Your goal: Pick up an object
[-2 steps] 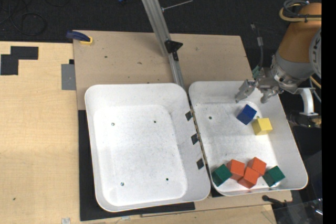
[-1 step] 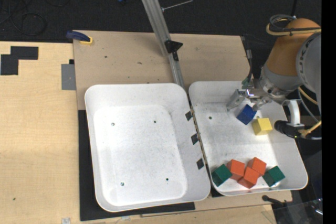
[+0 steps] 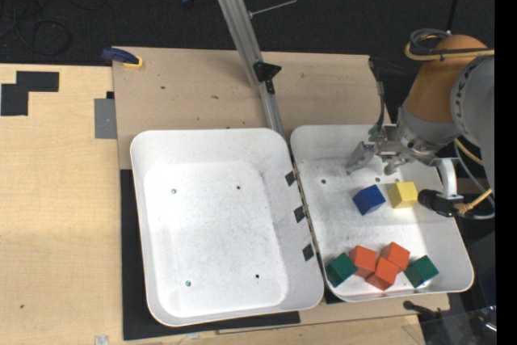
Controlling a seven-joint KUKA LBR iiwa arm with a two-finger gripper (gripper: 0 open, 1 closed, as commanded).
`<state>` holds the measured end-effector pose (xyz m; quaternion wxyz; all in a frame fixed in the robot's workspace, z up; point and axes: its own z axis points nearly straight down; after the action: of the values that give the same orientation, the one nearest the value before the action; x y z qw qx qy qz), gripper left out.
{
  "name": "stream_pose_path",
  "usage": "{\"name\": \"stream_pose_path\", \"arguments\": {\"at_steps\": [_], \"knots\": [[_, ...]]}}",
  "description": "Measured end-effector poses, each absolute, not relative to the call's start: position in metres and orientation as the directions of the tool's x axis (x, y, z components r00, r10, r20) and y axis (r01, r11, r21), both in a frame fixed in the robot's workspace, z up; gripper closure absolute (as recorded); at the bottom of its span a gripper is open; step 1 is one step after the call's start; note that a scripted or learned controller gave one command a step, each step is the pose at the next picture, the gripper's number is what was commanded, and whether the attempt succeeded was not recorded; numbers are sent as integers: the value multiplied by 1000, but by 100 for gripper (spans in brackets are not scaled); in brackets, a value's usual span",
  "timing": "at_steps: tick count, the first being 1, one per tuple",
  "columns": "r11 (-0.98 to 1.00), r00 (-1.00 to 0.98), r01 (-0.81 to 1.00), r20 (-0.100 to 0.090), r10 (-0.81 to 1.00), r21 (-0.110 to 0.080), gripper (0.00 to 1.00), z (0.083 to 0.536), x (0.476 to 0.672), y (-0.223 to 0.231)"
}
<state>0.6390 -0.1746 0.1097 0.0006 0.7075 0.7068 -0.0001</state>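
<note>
The right bin holds several small cubes. A blue cube and a yellow cube lie side by side in its middle. Three orange cubes and two green cubes cluster along its near edge. My gripper hangs over the far part of this bin, just beyond the blue and yellow cubes. It is open, with nothing between its fingers.
The left bin sits next to the right one, joined by black clips. A slanted aluminium bar rises from behind the bins. A blue clamp lies at the bench's far left corner.
</note>
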Motion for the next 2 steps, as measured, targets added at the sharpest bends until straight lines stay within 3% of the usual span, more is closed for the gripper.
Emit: {"name": "stream_pose_path", "arguments": {"at_steps": [1,2], "knots": [[-3,3,1000,0,1000,-2,100,117,638,-176],[2,-2,1000,-1,1000,4,100,170,649,-173]]}}
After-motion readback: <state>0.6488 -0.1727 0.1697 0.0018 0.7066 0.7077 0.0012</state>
